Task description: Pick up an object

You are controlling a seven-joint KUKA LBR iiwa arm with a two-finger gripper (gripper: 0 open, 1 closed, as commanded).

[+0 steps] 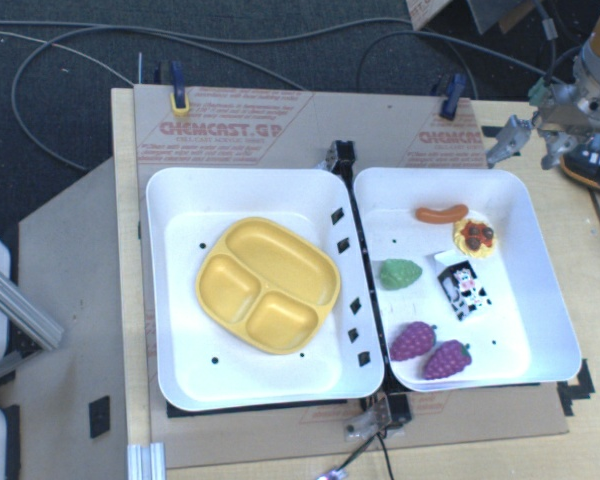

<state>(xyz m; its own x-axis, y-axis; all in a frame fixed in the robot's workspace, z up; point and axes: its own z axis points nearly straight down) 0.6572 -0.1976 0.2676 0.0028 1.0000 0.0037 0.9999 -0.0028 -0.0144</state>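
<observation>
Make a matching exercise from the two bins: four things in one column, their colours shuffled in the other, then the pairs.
Things:
1. divided tray
2. sausage
3. leafy toy
4. grape bunches

Colours:
A. purple
B. yellow
C. green
D. orange-red

Pairs: 1-B, 2-D, 3-C, 4-A

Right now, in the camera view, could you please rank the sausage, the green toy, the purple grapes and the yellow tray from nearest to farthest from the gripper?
From the gripper, top right:
1. Sausage, right bin's upper part.
2. Green toy, right bin's left side.
3. Purple grapes, right bin's lower part.
4. Yellow tray, left bin.
</observation>
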